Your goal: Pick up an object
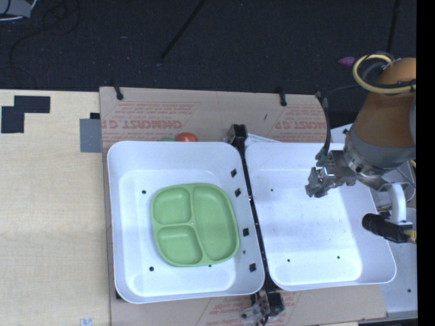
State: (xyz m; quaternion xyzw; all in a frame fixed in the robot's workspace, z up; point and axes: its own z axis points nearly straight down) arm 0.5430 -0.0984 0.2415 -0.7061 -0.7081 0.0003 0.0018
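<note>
A light green divided plate [194, 223] with three compartments lies flat in the left white bin [129, 182]. The arm comes in from the right with its orange band over the right white bin [306, 250]. My gripper [317, 185] hangs above the upper right part of that bin, well to the right of the plate. Nothing shows between its fingers. A small red object [186, 138] peeks out just behind the left bin's far rim, beside a sliver of green.
Black clips run along the seam [246, 202] between the two bins. The bins rest on a cardboard sheet [204, 117]. A black part [386, 227] sticks out at the right bin's right edge. Light wooden bench lies to the left.
</note>
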